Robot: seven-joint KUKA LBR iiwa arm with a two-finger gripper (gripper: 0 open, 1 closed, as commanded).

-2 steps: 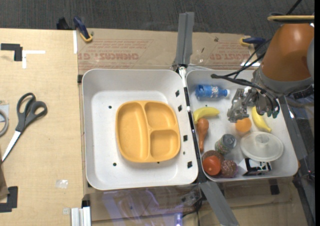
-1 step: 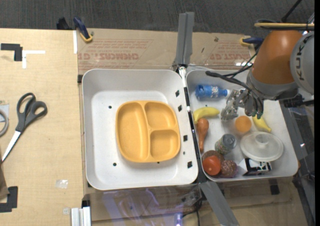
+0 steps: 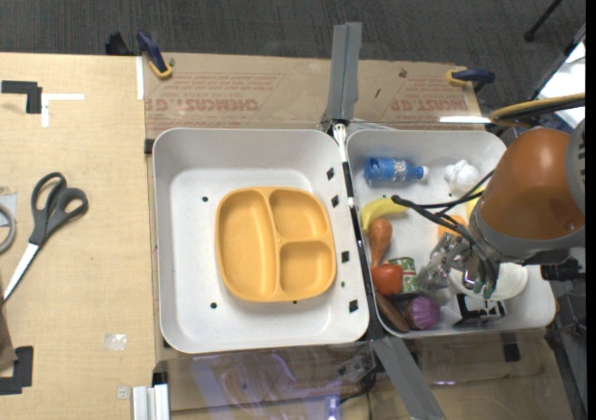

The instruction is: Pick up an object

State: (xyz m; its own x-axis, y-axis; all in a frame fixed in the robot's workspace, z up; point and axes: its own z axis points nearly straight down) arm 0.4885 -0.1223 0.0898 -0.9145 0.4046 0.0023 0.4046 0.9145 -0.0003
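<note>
**Claw low in right bin, over crowded near end — grasp not confirmed**

Claw (image 3: pixel 458 271) sits down inside the right bin (image 3: pixel 424 136), towards its near right corner, under the orange-banded wrist. Cables and the wrist body cover most of it; cannot tell how it is set, and nothing is visibly held.

Just beside the claw on its left: a purple item (image 3: pixel 424 312) against the near wall, a red and green item (image 3: pixel 391 277) touching or nearly touching it, and a carrot (image 3: pixel 381 237) running up the left wall. A banana (image 3: pixel 377 212) lies past the carrot, mid-bin. A blue bottle (image 3: pixel 395 169) and a white crumpled item (image 3: pixel 461 174) rest along the far wall, well apart from the claw. A white object (image 3: pixel 512 280) lies right of the claw near the right wall.

Left bin (image 3: pixel 177 250) carries a yellow divided plate (image 3: pixel 277 244), centred. Scissors (image 3: pixel 42 213) lie on the desk (image 3: pixel 74 316) at its left edge.

Risks, as judged:
- Items at the near end are packed close; closing here may catch two at once or pinch one by its edge, and it would slip on the lift.
- Rounded produce may roll out of the grasp.
- Loose cable near the claw may snag an item or block the view of the result.
- Near wall is close; a low approach may strike it.
</note>
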